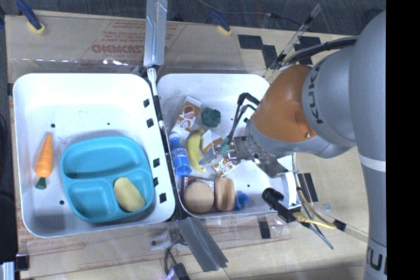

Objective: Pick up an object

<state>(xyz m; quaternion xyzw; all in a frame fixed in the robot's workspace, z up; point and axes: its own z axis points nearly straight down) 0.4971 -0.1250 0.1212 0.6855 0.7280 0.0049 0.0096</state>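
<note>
My gripper (pixel 226 153) is low in the right bin (pixel 252 83), just right of a yellow banana (pixel 195 149) and over a small printed packet (pixel 223 164). The grey arm with its orange band (pixel 285 111) covers the bin's right half. Around the gripper lie a dark green round piece (pixel 210 117), an orange-and-white carton (pixel 188 116), a blue bottle (pixel 178 157), a tan round bun (pixel 198 197) and a brown bread-like piece (pixel 224 193). A small blue item (pixel 241 200) sits at the bin's front.
The left bin (pixel 79 92) bears a blue divided tray (pixel 98 167) with a yellow potato-like object (pixel 129 194) in its front right compartment. An orange carrot (pixel 44 159) lies by the left wall. A metal divider (pixel 155 29) stands between the bins.
</note>
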